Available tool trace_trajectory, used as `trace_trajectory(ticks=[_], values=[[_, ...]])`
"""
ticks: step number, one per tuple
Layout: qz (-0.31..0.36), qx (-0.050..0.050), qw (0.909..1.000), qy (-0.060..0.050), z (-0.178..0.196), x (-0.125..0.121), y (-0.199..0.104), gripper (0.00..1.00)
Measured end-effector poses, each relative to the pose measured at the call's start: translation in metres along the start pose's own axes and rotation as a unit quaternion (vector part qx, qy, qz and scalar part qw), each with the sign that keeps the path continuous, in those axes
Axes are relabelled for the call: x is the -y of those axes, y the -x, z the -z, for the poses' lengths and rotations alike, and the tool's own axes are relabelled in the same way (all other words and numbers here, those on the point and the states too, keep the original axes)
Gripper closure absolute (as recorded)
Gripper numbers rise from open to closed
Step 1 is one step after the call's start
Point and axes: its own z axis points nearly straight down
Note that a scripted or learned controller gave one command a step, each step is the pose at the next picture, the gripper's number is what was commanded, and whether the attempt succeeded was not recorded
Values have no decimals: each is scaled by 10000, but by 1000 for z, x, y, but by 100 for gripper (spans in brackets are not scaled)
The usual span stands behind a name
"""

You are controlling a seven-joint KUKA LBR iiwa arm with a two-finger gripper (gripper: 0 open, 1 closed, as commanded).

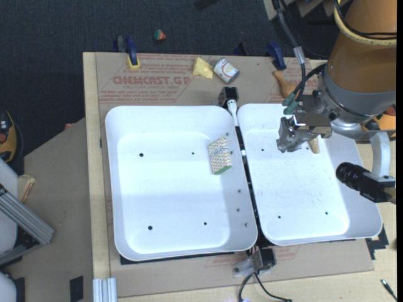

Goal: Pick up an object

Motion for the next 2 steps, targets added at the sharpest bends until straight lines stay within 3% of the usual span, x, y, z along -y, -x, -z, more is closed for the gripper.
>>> trace_trajectory(ticks=[1, 2], values=[[-17, -10, 9998, 175, 161, 10, -14, 100], [-6, 13, 10000, -6, 16, 3, -78, 100]])
